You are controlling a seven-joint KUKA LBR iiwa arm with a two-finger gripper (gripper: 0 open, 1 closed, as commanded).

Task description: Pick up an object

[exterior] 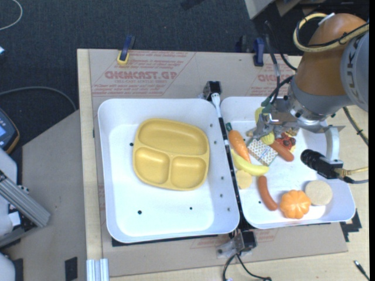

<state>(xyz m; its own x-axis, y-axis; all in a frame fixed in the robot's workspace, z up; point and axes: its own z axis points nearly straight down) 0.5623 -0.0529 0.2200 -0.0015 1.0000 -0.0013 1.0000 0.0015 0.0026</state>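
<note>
Objects for picking lie crowded in the right bin [345, 206], and the fingers [265, 123] hang over the upper part of that pile. Whether the fingers are apart or together cannot be told, since the wrist and its fittings crowd them from this slant.

Just below the fingers sits a small patterned packet [262, 152], tilted. Just to its left lies an orange carrot [238, 144], and a yellow banana [249, 166] curves under both. To the right of the packet is a reddish sausage [283, 150], with some small red and dark pieces just above it, too small to name. Further below the fingers a second sausage [267, 192] lies lengthwise, and beside it to the right stands a small orange pumpkin [294, 204], touching a pale round cookie-like disc [319, 192].

Well to the left of the fingers, the left bin [117, 157] holds a yellow divided plate [171, 154] with three compartments. Both bins rest on a brown board on the surface [94, 98].
</note>
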